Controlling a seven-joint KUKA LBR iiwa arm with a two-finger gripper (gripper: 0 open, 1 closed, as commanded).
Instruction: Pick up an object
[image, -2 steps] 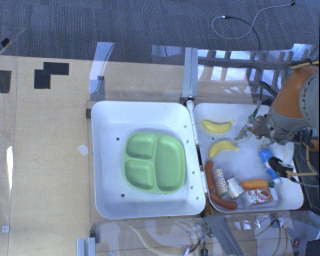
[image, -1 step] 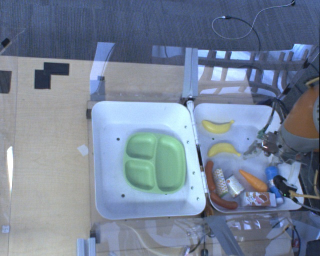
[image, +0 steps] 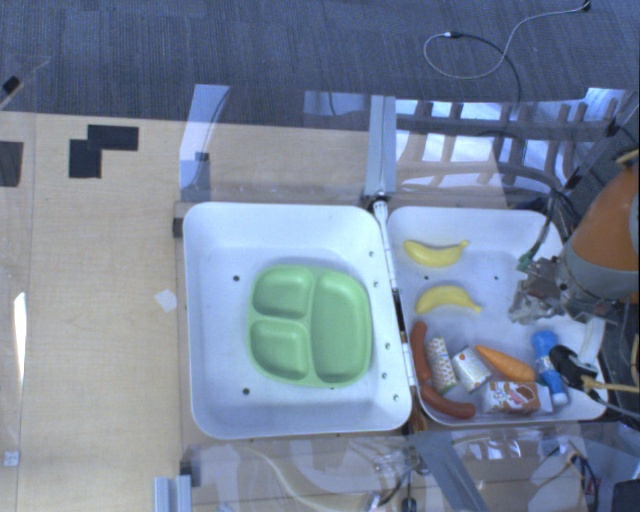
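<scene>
- The claw (image: 532, 290) hangs low over the right bin (image: 500, 222), near its far-right wall, and whether it is apart or together I cannot tell from this slanted look down
- Nothing shows gripped in it, so the pick looks not yet made
- Closest candidates: the lower banana (image: 447, 298) just to the claw's left, and the carrot (image: 504, 362) and blue bottle (image: 545, 358) just below it toward the bin's near edge
- My call: go for the banana, since it lies alone on bare bin floor; come straight down and close across its narrow width, not along the curve
- The upper banana (image: 435, 252) sits farther up and left, also well apart from the clutter
- Bananas look smooth, yellow, crescent-shaped; the carrot is a tapered orange cone
- Sausages (image: 419, 355) are glossy red-brown tubes hugging the wall farthest left of the claw, awkward to reach
- Further left, a pale green divided plate (image: 310, 325), matte plastic, lies in the other bin (image: 215, 300)
</scene>
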